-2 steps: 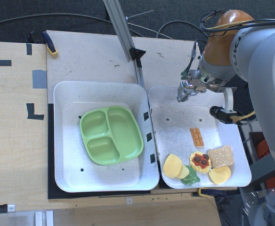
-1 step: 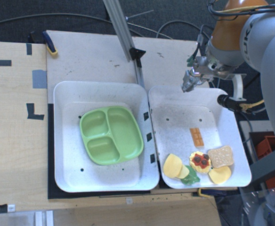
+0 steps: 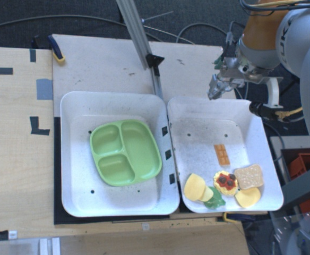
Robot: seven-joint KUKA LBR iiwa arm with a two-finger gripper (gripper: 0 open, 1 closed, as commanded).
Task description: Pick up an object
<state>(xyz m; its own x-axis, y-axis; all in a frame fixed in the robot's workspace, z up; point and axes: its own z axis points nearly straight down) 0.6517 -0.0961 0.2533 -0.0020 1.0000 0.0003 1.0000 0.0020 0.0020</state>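
Observation:
My gripper (image 3: 217, 91) hangs over the far rim of the right bin (image 3: 261, 137), well above and behind the objects. Small toy foods lie in that bin: an orange cracker strip (image 3: 221, 153) in the middle, and a cluster at the near edge. The cluster holds a yellow piece (image 3: 195, 187), a small green piece (image 3: 214, 201), a yellow tart with red berries (image 3: 226, 181), a tan toast slice (image 3: 249, 176) and another yellow piece (image 3: 248, 197). Nothing shows between the fingertips.
The left bin (image 3: 75, 142) holds a green divided plate (image 3: 125, 152). A slanted metal pole (image 3: 136, 28) rises from the gap between the bins. Black cables trail across the dark floor behind the bench. A blue and yellow clamp (image 3: 56, 49) sits at the bench's far left.

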